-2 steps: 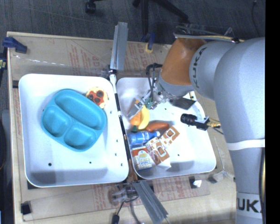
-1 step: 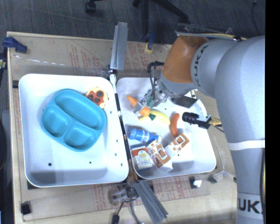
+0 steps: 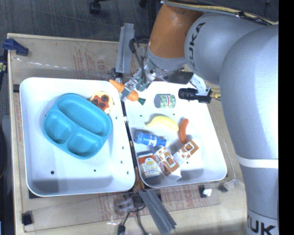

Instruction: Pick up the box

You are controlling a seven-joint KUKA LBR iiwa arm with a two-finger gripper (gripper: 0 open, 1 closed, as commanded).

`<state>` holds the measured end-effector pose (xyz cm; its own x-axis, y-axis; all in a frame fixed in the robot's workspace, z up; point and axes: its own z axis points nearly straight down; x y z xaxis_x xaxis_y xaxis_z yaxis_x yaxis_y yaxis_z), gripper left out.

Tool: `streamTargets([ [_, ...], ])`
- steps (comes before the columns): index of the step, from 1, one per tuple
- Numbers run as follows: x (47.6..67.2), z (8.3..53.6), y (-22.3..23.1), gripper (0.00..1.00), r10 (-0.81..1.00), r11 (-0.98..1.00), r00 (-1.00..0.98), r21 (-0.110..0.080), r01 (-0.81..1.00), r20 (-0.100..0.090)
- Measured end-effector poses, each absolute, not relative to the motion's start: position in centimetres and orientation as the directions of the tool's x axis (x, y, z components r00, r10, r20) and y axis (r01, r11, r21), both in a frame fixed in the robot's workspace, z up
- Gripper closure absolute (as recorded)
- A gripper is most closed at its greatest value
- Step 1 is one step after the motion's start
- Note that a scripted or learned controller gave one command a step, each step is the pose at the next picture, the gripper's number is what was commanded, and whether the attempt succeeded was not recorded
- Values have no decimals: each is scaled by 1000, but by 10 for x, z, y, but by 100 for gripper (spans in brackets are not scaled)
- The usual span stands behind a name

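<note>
My gripper (image 3: pixel 132 88) hangs over the divider between the bins, fingers clamped on a carrot (image 3: pixel 128 93). The box (image 3: pixel 149 166) lies at the near edge of the right bin (image 3: pixel 213 153), just beside a blue bottle (image 3: pixel 148 140) and a brown patterned packet (image 3: pixel 176 156).

Bulky grey arm (image 3: pixel 235 58), orange wrist band (image 3: pixel 171 31), black KUKA lettering.

The box (image 3: pixel 175 156) sits hemmed in at the right bin's (image 3: pixel 213 131) near end: carton (image 3: pixel 149 166) touching its left, bottle (image 3: pixel 148 140) and sausage (image 3: pixel 183 129) just behind. Above it, open air. The left bin (image 3: pixel 34 146) has bare floor around the blue tray (image 3: pixel 77 125).
</note>
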<state>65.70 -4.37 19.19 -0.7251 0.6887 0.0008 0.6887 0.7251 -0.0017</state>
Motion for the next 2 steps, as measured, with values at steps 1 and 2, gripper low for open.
streamTargets([
  [1, 649, 219, -62, 100, 303, 953, -953, -1, 303, -2],
  [2, 614, 191, -10, 100, 363, 932, -932, -2, 363, 4],
])
